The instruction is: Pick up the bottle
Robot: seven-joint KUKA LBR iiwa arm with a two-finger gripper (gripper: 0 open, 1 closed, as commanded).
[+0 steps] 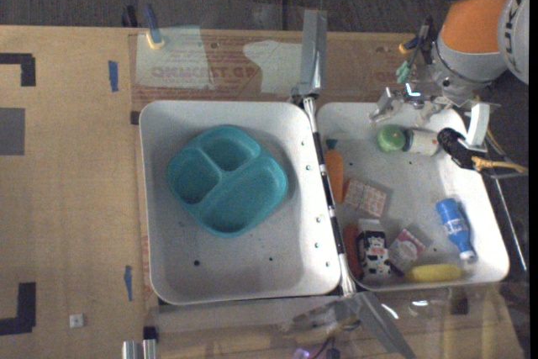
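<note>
1. Bottle (455, 227): you'll find it lying in the right bin (492, 206) at 3 o'clock, cap toward 5.
2. Pincer (409, 109): sits at the bin's 12 o'clock; you cannot tell its state.

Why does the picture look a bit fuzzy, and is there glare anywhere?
In the camera view: the whole frame is soft, so print on the blue bottle is unreadable; the gripper blurs into a grey tangle; pale sheen lies on the clear panel behind the left bin; shadows are faint.
</note>
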